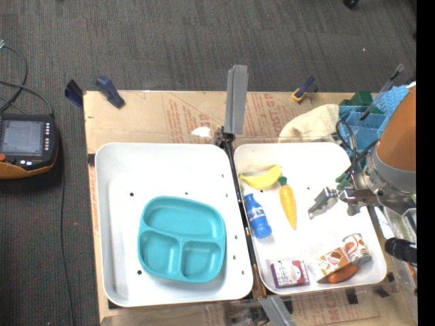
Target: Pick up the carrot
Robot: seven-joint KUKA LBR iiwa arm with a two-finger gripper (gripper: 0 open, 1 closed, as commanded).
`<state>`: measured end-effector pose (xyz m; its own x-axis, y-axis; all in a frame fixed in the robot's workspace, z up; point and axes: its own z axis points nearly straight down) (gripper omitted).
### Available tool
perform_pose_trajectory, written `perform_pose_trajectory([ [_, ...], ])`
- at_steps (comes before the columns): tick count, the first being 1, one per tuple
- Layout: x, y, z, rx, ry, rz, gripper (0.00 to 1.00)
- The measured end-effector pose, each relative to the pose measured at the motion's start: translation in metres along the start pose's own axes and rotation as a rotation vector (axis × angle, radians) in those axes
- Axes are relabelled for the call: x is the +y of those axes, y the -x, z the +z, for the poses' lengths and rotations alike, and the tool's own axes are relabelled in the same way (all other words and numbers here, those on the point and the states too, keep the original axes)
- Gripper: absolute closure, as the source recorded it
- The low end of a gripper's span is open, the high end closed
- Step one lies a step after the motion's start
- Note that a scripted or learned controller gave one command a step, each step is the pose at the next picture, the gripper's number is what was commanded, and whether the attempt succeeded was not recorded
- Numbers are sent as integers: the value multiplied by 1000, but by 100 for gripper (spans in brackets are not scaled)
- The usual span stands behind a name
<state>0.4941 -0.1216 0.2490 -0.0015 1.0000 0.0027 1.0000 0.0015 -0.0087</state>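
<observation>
Carrot (289,206) lies free in the right bin (309,156); gripper (321,204) hovers beside it, jaws spread, needing to shift left and descend.

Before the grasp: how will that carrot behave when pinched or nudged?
The carrot looks like smooth moulded plastic, so probably stiff, light and a bit slippery. Its round, tapered body lies flat on the right bin floor, so a nudge would likely roll it in an arc.

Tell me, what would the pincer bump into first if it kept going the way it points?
Probably the carrot. The pincer points left across the right bin, and the carrot lies first in that line. Its height over the bin is unclear, so it might pass above it.
</observation>
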Motion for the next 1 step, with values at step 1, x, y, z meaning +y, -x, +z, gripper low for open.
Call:
perform_pose_trajectory([
  [1, 64, 13, 80, 1, 2, 272, 0],
])
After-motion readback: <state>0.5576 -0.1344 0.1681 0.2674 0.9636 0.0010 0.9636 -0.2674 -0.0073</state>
